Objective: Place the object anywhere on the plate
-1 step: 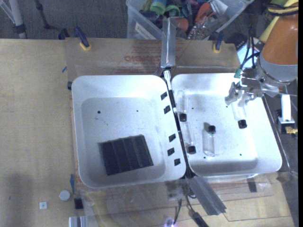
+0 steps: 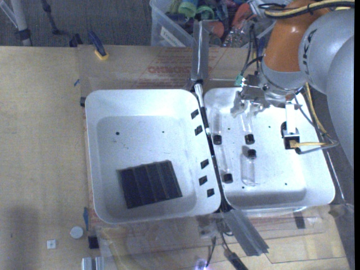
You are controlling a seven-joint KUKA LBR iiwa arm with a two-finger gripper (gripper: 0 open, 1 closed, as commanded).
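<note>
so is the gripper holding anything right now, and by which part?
Cannot be told. The gripper sits over the far edge of the right bin, with clear objects lying below it on the bin floor; nothing is visibly gripped.

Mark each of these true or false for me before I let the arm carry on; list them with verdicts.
1. The dark ridged plate lies in the left bin. True.
2. The gripper hangs over the left bin. False: it is over the right bin.
3. The gripper's clear fingers reach down into the right bin. True.
4. An object already rests on the plate. False: nothing lies on it.
5. A clear box of colourful items stands beyond the bins. True.
</note>
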